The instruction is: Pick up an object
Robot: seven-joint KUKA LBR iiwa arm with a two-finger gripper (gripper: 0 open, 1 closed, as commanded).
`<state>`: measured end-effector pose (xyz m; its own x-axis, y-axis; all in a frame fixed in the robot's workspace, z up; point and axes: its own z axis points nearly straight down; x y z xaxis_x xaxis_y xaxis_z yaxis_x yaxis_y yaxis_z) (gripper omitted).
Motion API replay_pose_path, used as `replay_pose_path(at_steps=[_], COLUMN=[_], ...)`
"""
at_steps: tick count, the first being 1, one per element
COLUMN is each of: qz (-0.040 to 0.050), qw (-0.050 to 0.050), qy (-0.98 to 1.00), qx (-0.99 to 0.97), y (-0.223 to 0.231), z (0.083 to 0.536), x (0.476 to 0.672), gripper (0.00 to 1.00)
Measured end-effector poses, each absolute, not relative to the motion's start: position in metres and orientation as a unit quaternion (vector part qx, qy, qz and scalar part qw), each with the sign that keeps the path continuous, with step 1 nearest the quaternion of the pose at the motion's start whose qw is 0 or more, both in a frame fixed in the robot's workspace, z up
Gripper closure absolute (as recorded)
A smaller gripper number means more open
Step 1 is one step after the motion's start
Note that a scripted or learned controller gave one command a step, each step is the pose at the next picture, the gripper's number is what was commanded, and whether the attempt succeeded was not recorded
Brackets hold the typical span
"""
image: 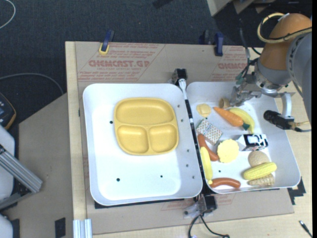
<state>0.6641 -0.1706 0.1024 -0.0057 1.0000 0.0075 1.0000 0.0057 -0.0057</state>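
The right bin (285, 148) holds several toy foods: a carrot (228, 116), a banana (243, 117), a pale round piece (203, 109), a checkered packet (209, 131), a yellow disc (228, 151), a corn cob (259, 171), a sausage (226, 183) and a small black-and-white toy (255, 141). My gripper (238, 97) hangs low over the bin's far part, just above the carrot and banana, beside a small brown item (225, 103). I see nothing held between its fingers.
The left bin (96, 148) carries a yellow three-compartment plate (146, 125). A black bar (184, 100) divides the bins. Clamps (104, 47) sit on the bench's far edge. The arm's orange band (285, 31) rises at the right.
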Motion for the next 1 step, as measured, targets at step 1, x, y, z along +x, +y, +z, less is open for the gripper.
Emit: replay_pose_path(at_steps=[1], qz=[-0.0013], qw=[-0.003], qy=[-0.708], qx=[-0.707], y=[-0.1620], z=[0.1535], x=[0.6602], gripper=[1.00])
